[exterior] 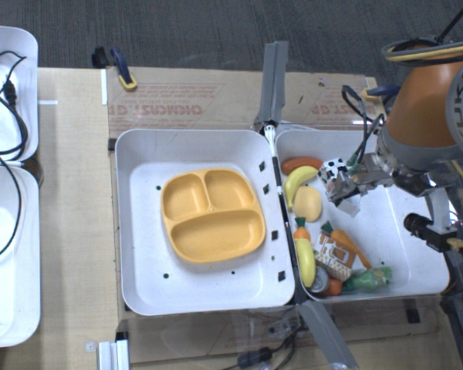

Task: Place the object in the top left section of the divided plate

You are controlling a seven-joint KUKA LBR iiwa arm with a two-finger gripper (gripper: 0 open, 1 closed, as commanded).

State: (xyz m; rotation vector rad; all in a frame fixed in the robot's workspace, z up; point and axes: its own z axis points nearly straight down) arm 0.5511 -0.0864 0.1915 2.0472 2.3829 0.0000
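1. where the bench holds two white bins side by side, we see the left bin (131, 230) carrying a yellow divided plate (214, 214), which has two small sections on its far side and one long section on its near side.
2. we see nothing lying in any of the plate's sections.
3. the right bin (417, 253) holds a heap of toy food along its left wall: a red sausage (302, 163) farthest, then a banana (299, 182), a pale yellow round fruit (309, 204), a corn cob (305, 259), a carrot (347, 247), a small printed box (333, 262) and a green vegetable (368, 279) nearest.
4. the grey arm with its orange band (420, 114) reaches in from the right, over the right bin's far part.
5. the gripper (341, 185) sits low, just right of the banana and the round fruit.
6. a black-and-white speckled piece (332, 169) sits right at the gripper's tip; we cannot tell what it is.
7. we cannot tell whether the claw is spread or pressed together, nor whether it pinches anything.
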